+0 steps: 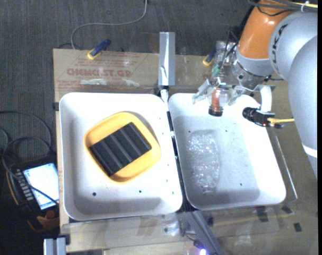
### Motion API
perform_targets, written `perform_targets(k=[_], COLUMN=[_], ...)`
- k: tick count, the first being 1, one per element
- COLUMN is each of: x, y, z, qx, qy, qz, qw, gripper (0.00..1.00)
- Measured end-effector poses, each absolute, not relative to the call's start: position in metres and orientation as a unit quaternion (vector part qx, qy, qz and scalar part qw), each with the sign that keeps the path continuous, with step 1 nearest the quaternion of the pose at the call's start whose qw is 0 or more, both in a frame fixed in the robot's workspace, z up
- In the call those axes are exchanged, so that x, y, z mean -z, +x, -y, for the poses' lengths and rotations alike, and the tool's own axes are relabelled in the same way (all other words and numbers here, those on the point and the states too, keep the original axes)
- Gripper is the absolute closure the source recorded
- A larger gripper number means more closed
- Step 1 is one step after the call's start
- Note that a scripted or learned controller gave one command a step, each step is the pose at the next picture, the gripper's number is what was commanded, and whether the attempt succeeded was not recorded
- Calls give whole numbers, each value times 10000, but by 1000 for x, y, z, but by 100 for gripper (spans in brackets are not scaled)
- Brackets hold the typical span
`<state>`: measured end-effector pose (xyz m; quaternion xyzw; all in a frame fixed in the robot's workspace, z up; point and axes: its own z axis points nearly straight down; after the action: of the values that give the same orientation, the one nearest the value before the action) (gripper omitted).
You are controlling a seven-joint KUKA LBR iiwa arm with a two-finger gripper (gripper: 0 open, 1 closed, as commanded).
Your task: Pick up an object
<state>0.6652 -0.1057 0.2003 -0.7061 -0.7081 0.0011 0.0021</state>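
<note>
The gripper (216, 97), jaws spread, hovers at the right bin's (267, 158) far edge; it should descend squarely over the clear plastic bottle (203, 161).

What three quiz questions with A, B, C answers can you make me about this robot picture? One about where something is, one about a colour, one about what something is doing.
1. Where is the yellow tray with the black ridged top?
A. In the left bin
B. In the right bin
C. On the floor

2. What colour is the band on the robot arm?
A. Green
B. Orange
C. Purple

3. How does the clear crinkly plastic thing lie?
A. Hanging from the gripper
B. Lying flat in the right bin
C. Stacked on the yellow tray

Answers:
1. A, it sits on the floor of the left bin.
2. B, the part above the wrist is orange.
3. B, it rests on the floor of the right bin, below the gripper, which is over the bin's far edge.
</note>
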Motion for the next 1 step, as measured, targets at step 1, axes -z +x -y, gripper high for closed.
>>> perform_targets(k=[1], x=[-100], y=[667], z=[131], qx=[-22], qy=[-7004], qz=[7138], qw=[6], gripper=[0])
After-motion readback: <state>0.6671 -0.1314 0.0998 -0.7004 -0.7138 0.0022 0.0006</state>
